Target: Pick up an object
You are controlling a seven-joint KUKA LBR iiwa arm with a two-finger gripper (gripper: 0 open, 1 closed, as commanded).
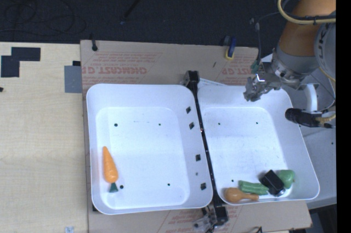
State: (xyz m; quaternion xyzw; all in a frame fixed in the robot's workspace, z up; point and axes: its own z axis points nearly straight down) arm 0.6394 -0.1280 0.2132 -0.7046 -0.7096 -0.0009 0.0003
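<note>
1. Arm (304, 23): we see the grey arm with its orange band reaching in above the far right corner of the right bin, a stance we judge to be a pause before any descent.
2. Left bin (96, 103): it sits just beside the right bin, the two sharing a black divider strip (198, 133); we take this pairing to give the arm two workspaces within one reach.
3. Right bin (300, 141): our landmark; its contents are bunched in its near right corner, probably because they slid or were dropped there.
4. Toy carrot (109, 166): it lies alone near the left bin's near left corner, well apart from the right bin.
5. Gripper (253, 94): it hangs over the right bin's far rim; we cannot tell how its fingers stand, and nothing shows between them.
6. Green pieces (254, 187), black block (272, 181) and orange piece (239, 195): candidate objects, touching one another, well apart from the gripper.
</note>
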